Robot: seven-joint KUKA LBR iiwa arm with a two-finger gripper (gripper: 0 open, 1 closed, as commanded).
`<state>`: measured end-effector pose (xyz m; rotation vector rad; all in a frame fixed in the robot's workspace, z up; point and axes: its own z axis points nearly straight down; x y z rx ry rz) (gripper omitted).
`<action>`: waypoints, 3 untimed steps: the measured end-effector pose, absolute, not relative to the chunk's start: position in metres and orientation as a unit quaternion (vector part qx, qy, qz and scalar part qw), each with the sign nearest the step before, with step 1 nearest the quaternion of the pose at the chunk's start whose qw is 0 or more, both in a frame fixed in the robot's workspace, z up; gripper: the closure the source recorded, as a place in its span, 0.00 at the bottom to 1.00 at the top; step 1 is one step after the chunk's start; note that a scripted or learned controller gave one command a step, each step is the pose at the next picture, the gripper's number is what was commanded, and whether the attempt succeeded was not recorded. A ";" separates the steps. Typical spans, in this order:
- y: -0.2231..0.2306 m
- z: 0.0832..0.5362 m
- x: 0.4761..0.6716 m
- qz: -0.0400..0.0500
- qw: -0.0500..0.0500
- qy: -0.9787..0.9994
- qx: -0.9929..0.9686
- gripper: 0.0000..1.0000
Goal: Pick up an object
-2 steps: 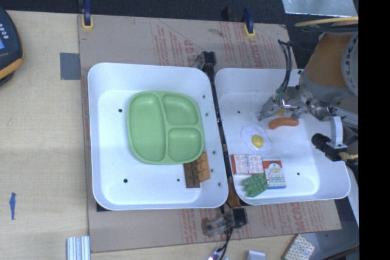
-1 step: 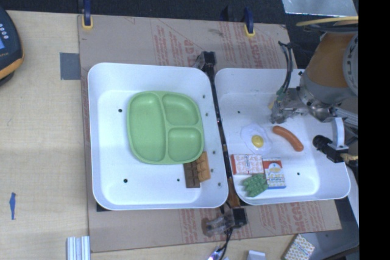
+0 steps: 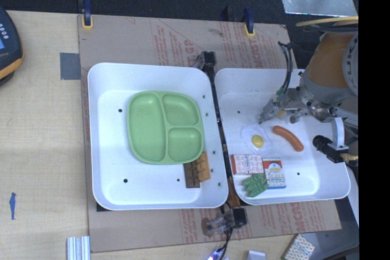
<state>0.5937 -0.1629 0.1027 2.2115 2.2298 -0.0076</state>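
1. Nothing is being carried yet — the end effector (image 3: 271, 111) is hanging over the upper middle of the right bin (image 3: 317, 189), and every object I can make out is lying on a bin floor. The pick, as I judge it, is only approaching its start.

2. Whether the end effector is apart or together, I cannot tell; its tip is blurring into the white bin.

3. The nearest candidates are sitting just below and beside it: a fried egg toy (image 3: 256, 140) and a sausage (image 3: 287, 137). I am guessing one of these is the target.

4. The sausage is lying flat with its long axis running diagonally, from upper left down to lower right.

5. Further toward the front of the same bin, two small boxes (image 3: 262, 166) and a green leafy piece (image 3: 255, 184) are resting close together.

6. In the left bin (image 3: 106, 192), a green divided plate (image 3: 165, 127) is sitting near the centre — a brown chocolate bar (image 3: 197, 171) is lying just at its lower right edge.

7. Left to do: descending, closing on something, lifting.
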 end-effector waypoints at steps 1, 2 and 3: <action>-0.215 0.092 0.578 -0.002 -0.001 0.707 0.707 0.00; -0.214 0.103 0.580 -0.002 -0.001 0.709 0.705 1.00; -0.213 0.102 0.580 -0.002 -0.002 0.709 0.705 0.00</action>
